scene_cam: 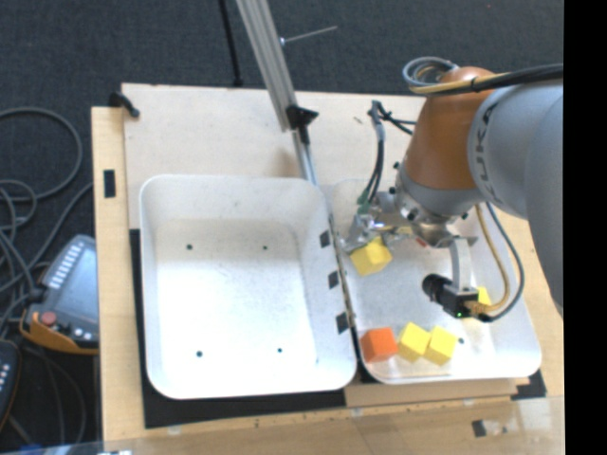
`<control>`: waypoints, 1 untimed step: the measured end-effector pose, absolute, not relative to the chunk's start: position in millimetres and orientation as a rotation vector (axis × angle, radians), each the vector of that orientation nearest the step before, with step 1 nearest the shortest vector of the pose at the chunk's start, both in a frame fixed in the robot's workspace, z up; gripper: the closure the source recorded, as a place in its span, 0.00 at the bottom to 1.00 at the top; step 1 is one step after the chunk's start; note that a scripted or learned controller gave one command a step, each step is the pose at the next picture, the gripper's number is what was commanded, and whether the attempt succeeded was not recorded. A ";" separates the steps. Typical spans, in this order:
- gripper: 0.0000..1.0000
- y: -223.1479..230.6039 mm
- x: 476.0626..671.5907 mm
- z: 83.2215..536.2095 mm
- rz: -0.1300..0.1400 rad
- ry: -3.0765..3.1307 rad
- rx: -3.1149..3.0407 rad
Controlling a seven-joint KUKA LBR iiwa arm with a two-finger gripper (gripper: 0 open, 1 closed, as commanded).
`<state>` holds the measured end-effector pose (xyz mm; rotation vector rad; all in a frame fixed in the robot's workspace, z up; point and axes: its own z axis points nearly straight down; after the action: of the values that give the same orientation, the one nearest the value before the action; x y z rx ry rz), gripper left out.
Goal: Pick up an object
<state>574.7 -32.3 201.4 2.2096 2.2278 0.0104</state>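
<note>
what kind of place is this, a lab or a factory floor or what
Most likely a robotics lab test bench. A grey and orange robot arm reaches over two shallow white plastic bins holding small foam blocks, a handheld control pendant lies on dark carpet, and loose cables trail beside it.

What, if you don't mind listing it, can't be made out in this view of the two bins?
- Gripper: sits by a yellow block; fingers too small and cluttered to tell whether they grip it.
- Right bin: its far part is covered by the arm.
- Small yellow piece: partly hidden behind a black fitting; shape unclear.
</note>
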 end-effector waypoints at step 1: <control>1.00 52.5 538.2 196.3 0.001 2.235 2.213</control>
<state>538.2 52.5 196.3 2.2130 2.2354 0.0015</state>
